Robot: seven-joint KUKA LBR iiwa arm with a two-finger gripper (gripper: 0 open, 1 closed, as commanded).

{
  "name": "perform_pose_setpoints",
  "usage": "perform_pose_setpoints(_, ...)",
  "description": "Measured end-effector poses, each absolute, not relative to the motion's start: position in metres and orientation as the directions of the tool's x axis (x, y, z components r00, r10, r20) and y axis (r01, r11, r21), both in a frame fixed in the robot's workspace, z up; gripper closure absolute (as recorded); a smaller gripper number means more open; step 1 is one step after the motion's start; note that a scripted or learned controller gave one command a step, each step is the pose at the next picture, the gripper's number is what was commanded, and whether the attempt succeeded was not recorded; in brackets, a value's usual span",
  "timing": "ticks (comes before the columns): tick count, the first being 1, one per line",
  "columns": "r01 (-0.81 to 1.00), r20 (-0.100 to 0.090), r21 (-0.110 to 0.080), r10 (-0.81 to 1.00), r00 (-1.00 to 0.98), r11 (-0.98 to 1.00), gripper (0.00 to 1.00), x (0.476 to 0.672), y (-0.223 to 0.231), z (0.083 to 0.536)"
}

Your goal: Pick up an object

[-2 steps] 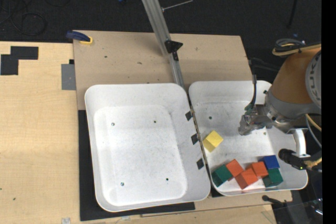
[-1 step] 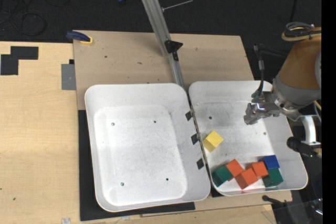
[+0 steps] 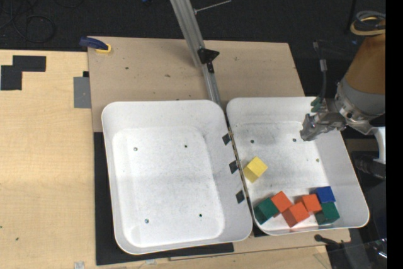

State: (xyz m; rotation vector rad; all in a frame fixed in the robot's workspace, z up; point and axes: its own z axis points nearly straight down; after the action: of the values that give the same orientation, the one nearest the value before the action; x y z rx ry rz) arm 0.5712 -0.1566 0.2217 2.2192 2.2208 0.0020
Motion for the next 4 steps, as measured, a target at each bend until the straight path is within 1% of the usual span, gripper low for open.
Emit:
perform_pose_setpoints(1,1.000,0.000,0.002,1.000,-0.001,0.001,1.00,0.572,-0.158,0.256)
perform_pose_setpoints(2,1.000,0.003,-0.004,1.000,-0.005,0.005,1.00,0.583,-0.100,0.248)
perform_pose_setpoints(4,1.000,0.002,-0.006,1.000,-0.004,0.004,1.00,0.585,0.007,0.222)
